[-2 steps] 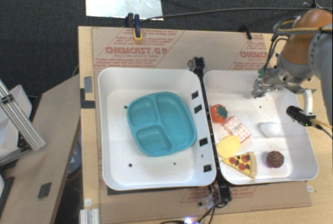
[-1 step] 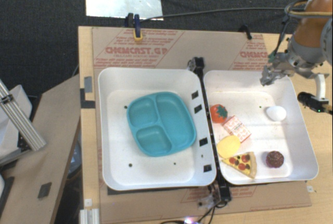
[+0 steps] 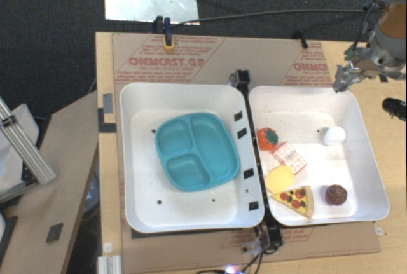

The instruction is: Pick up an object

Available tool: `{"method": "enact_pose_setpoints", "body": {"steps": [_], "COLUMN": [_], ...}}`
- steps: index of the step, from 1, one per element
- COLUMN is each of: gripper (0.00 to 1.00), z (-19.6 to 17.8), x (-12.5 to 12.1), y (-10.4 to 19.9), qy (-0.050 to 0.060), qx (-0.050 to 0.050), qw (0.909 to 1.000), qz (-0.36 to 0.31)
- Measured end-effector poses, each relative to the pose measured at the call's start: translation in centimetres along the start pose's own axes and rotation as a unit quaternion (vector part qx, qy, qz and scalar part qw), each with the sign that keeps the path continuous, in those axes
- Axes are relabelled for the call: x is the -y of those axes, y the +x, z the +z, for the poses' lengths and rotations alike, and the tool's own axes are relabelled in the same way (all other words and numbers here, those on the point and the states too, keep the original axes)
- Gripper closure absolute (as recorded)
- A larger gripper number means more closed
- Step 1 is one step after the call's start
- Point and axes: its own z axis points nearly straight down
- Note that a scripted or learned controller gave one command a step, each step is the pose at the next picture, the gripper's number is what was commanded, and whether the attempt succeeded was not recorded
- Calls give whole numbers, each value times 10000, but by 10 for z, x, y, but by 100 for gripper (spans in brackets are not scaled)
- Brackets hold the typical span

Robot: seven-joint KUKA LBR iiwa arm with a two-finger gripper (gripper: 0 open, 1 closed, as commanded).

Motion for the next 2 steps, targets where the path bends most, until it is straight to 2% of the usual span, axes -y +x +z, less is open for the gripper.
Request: {"method": "enact_pose_setpoints", "body": {"steps": [1,2], "gripper": [100,100], "z": [-47,-47], "x": [3,15], "y": [-4,38], "qy": [9,39], "qx": [-4,-22], "qw": [10000,10000], "qz": [-1,-25]}}
